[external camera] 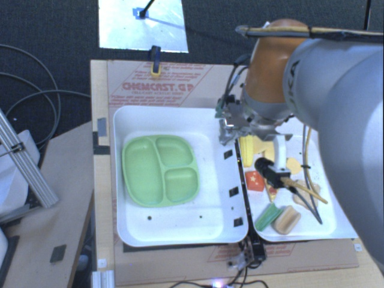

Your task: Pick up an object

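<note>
You are at the approach step: nothing has been lifted yet, as far as this view lets you judge. The hand [249, 128] hangs over the right bin [337, 224], at its far inner corner close to the wall it shares with the left bin [129, 117], and the bulk of the arm covers much of what lies under it. You cannot tell how far the hand is open, and nothing is visibly in its grasp. Your candidates all sit in the right bin: a yellow piece [255, 147] almost directly below the hand, a red piece [255, 182] a little nearer the camera beside the dividing wall, and at the near end a green piece [267, 216] lying against a tan piece [287, 219]. The left bin carries a green divided plate [161, 170], flat and broad, probably a poor thing to pinch from above. The likeliest target is the yellow piece, since it needs the least travel. The next move calls for a straight descent with the hand opened wide enough to straddle it, kept off the bin wall. The pieces lie close together, so watch for a neighbour being nudged or caught along with it, and confirm the grip once the hand lifts clear.
</note>
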`<state>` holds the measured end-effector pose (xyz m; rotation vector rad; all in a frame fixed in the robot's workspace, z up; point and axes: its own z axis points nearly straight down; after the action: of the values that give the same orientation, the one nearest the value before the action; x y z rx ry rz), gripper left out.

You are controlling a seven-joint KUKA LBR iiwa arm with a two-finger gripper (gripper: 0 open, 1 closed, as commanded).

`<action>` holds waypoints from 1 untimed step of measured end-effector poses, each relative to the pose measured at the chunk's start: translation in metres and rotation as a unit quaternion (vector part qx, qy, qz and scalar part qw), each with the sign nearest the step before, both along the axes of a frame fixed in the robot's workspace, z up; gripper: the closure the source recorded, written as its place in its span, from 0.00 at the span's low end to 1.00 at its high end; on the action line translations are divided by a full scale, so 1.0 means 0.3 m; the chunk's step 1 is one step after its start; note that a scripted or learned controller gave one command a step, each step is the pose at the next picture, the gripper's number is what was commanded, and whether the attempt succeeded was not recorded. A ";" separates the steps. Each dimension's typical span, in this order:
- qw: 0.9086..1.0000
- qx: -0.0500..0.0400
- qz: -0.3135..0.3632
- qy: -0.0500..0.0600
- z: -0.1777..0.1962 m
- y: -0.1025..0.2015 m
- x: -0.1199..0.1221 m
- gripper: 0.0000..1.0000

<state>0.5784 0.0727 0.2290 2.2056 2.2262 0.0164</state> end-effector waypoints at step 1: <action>1.000 -0.001 -0.002 -0.004 0.364 -0.050 0.291 1.00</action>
<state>0.6657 0.0577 0.3382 2.2049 2.2167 0.0219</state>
